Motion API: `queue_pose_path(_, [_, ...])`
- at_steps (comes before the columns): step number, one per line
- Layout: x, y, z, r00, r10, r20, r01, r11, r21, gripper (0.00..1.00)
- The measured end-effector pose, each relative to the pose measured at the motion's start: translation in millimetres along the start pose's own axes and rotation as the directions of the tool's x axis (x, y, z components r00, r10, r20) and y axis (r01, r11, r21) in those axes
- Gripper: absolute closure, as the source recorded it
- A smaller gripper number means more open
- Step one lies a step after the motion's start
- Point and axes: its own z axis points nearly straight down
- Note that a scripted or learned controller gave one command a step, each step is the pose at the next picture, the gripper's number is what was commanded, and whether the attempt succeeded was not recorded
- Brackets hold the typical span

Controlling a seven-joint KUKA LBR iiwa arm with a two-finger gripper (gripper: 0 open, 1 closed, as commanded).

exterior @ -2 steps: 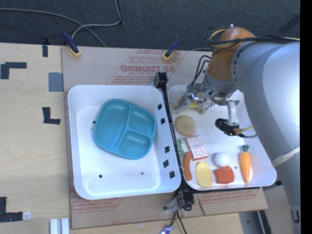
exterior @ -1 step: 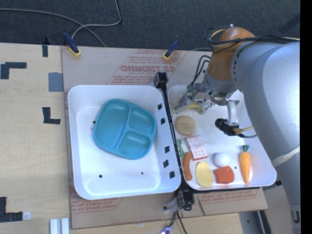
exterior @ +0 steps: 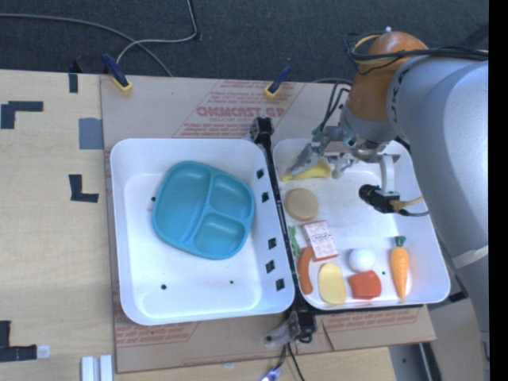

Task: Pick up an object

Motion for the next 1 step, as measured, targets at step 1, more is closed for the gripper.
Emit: queue_pose_path(1, [-8.5, 0.4, 28.9, 1.000, 0.000, 0.001, 0.000, 1.000, -0.001, 0.00])
